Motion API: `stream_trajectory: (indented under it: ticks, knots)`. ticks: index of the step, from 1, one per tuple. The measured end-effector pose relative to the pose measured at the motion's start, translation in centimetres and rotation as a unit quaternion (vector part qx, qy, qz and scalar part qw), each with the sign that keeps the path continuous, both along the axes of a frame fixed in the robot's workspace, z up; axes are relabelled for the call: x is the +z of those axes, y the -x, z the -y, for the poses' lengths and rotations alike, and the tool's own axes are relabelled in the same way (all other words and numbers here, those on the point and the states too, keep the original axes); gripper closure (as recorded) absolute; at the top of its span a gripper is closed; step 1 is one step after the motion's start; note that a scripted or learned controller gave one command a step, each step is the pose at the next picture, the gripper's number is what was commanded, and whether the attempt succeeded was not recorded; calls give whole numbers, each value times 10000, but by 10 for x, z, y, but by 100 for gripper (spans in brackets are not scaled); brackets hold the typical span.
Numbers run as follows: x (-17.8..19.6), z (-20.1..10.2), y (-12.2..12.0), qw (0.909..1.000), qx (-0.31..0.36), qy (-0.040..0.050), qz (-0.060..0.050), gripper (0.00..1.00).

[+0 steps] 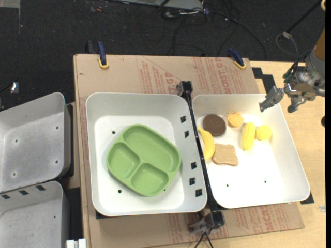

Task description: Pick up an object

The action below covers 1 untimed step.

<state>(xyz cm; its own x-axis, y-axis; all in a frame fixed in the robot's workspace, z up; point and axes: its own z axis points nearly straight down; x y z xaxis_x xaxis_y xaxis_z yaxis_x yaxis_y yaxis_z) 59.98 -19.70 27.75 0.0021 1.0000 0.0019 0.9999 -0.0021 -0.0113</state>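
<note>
The right bin [289, 164] holds a brown round cookie [213, 124], a banana [207, 142], a slice of toast [225, 154], a corn cob [248, 136], a small orange piece [235, 119] and a yellow piece [264, 133]. My gripper [282, 100] hangs at the bin's far right corner, above and to the right of the food. Its two fingers stand apart with nothing between them.
The left bin [98, 112] bears a green divided plate [144, 159]. A black divider [195, 149] with clamps runs between the bins. Two grey-white trays [31, 138] lie off the bench at the left. Cables trail across the dark floor behind.
</note>
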Motion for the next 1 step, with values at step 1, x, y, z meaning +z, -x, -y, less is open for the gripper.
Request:
stream_trajectory:
  ticks: [1]
  knots:
    - [7, -1, -2, 10000, 16, 13, 58, 0]
